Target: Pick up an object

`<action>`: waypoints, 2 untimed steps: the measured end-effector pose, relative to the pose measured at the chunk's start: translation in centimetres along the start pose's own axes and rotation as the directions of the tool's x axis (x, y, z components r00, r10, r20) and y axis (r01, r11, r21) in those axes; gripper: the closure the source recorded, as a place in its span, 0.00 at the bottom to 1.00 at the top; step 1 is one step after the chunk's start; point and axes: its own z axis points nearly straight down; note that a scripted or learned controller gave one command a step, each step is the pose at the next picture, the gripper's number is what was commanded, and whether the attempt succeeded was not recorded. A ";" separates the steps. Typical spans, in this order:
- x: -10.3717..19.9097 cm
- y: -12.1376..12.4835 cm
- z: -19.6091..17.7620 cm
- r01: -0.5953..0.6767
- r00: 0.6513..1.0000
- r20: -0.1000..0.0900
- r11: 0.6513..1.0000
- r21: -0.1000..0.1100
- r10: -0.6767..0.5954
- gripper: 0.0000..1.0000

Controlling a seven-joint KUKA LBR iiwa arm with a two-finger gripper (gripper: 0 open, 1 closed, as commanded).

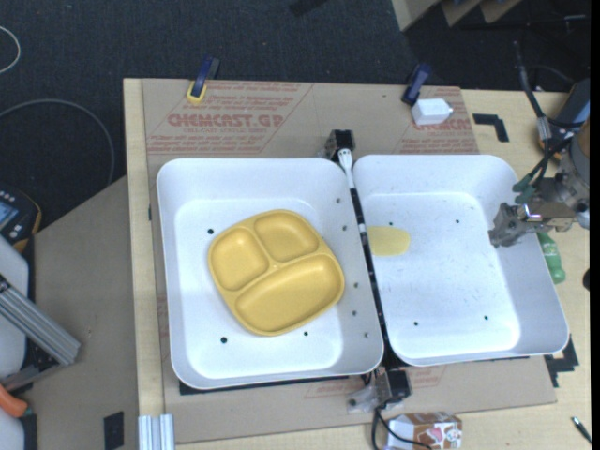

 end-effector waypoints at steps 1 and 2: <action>15.1 -1.3 -1.0 0.009 1.000 -0.001 1.000 -0.003 -0.009 1.00; 14.0 -1.2 -3.2 -0.008 1.000 0.006 1.000 -0.009 0.008 1.00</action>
